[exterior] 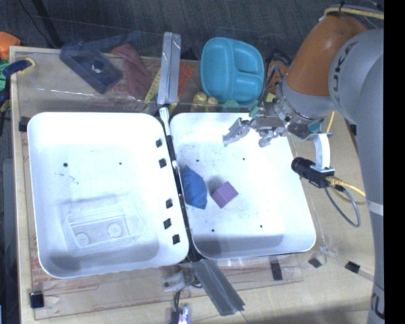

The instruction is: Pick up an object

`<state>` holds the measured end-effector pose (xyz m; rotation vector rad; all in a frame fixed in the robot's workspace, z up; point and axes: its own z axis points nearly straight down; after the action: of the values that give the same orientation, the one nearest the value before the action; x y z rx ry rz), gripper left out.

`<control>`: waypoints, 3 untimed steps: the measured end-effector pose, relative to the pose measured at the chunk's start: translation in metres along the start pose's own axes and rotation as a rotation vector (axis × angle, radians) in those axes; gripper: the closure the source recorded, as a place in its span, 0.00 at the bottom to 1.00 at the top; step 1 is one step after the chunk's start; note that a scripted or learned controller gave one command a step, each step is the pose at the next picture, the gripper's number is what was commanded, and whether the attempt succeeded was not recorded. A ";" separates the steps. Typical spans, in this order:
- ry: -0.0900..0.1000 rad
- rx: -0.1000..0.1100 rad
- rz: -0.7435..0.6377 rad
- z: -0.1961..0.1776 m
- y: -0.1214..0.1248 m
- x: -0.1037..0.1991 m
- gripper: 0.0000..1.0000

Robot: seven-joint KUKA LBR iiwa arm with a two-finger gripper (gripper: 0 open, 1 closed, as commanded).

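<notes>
Right bin [293, 238]: purple block [224, 194] below tool [252, 133].

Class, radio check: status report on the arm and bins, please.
Gripper open, above right bin, holding nothing. Purple block and blue bag below it.

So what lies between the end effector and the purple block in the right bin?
Only bare white bin floor, going by the camera view. The end effector sits up and right of the purple block; the blue object lies left of it.
</notes>
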<state>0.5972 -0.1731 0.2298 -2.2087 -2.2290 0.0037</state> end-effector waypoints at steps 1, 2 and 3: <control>-0.001 0.000 0.038 0.110 -0.035 -0.037 0.00; -0.001 -0.003 -0.002 0.138 -0.075 0.001 0.00; -0.022 -0.007 -0.104 0.136 -0.058 0.039 0.00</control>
<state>0.5382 -0.1346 0.0943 -2.1032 -2.3565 0.0199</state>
